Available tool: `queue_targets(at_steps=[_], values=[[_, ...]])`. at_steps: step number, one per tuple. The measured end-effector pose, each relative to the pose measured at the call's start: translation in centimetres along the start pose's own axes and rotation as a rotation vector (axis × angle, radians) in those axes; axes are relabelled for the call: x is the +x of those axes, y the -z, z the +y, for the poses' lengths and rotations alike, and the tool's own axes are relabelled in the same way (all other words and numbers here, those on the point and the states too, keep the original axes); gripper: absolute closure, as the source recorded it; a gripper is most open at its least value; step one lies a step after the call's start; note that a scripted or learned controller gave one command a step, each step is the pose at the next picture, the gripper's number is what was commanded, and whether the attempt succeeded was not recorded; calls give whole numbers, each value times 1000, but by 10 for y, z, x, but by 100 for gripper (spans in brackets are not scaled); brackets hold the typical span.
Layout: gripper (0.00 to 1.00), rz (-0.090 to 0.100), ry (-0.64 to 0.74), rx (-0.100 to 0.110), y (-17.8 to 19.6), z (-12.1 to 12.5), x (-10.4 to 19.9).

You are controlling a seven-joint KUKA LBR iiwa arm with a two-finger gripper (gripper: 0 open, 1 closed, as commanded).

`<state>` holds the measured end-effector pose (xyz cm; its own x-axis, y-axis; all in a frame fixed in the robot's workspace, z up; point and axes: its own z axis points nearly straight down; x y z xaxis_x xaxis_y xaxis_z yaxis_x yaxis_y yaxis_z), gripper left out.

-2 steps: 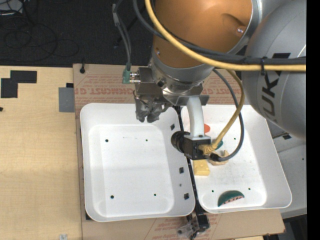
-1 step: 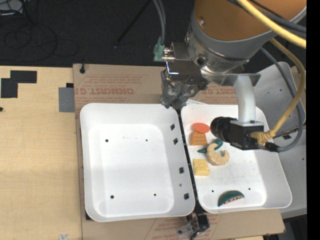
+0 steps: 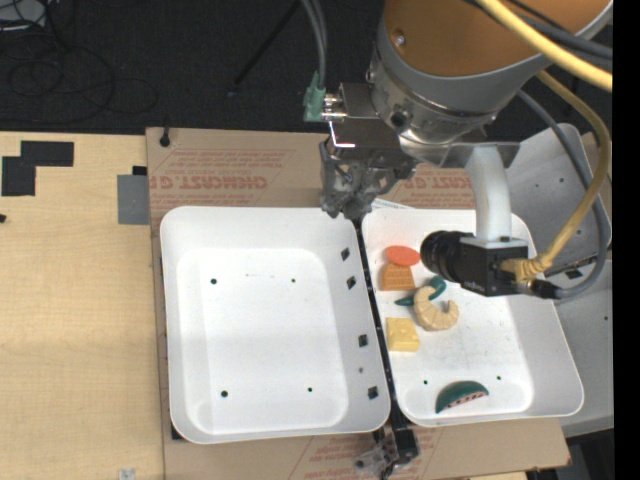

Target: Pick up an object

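Camera view, claw [image 3: 347, 204] grip state unclear, above bins' far edge, mirrored red cardboard [image 3: 235, 173] lettering unreadable

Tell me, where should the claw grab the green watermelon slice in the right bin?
Probably across its narrow width, coming straight down from above. The watermelon slice lies flat near the front of the right bin, a thin curved wedge, so its short side likely fits between the fingers. It sits apart from the other food, leaving room around it.
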<state>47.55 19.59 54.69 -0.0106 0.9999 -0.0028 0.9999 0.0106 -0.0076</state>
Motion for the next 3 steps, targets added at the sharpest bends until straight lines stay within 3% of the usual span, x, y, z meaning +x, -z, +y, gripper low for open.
queue_targets(at_steps=[2,3], values=[[100,-2,11,8,18,0,1],[100,-5,-7,9,-105,0,47]])
